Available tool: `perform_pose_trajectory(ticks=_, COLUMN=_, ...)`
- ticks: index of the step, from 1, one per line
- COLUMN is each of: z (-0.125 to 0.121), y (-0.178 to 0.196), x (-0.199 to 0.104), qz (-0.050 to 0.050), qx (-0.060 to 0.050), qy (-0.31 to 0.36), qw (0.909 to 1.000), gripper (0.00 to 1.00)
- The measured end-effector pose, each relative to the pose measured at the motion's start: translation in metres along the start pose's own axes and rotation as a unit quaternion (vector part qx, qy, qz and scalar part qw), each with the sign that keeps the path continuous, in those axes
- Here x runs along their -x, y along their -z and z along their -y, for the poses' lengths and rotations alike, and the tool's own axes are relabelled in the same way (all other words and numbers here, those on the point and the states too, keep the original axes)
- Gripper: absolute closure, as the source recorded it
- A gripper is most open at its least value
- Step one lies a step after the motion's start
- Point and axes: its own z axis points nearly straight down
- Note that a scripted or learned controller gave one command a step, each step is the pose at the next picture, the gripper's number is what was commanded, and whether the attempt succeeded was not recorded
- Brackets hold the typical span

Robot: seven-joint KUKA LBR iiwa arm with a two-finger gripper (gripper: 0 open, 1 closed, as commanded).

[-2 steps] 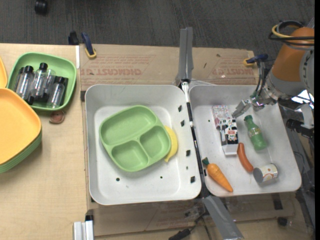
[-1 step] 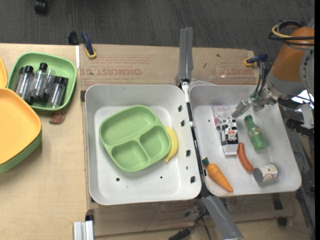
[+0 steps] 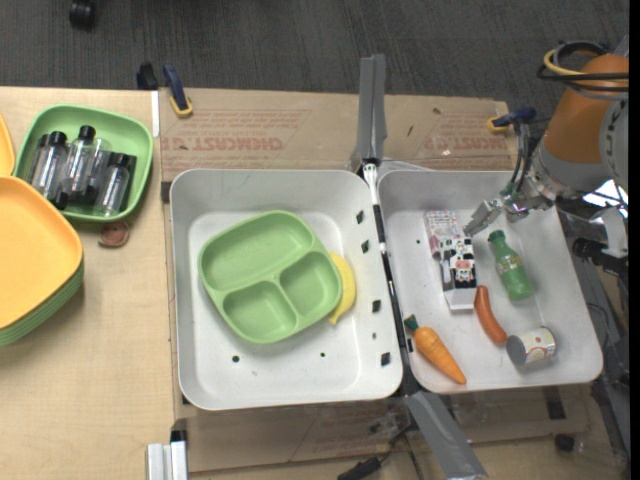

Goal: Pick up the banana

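Carrot [image 3: 439,355]: nearest the camera, at the right bin's [image 3: 572,368] front-left corner.
Left bin [image 3: 270,386]: green divided plate [image 3: 270,277] inside.
Banana [image 3: 343,286]: in the left bin, mostly tucked under the plate's right edge, long axis running front to back.
Cardboard [image 3: 255,133]: mirrored print, seemingly "CHEMCAST".
Gripper [image 3: 488,215]: over the right bin's rear; banana lies well to its left, across the divider.
Fingers: slightly parted, holding nothing.

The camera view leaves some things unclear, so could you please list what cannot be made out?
- Banana: mostly hidden under the green plate; a yellow edge shows.
- End effector: too small to read its state.
- Box: print too small to read.
- Orange plates: cut off by the left edge.
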Motion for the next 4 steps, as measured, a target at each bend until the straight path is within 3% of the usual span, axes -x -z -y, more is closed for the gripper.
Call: perform_pose_trajectory(ticks=4, z=0.0, y=0.0, x=0.0, qz=0.0, qx=0.0, qy=0.0, qw=1.0, gripper=0.0)
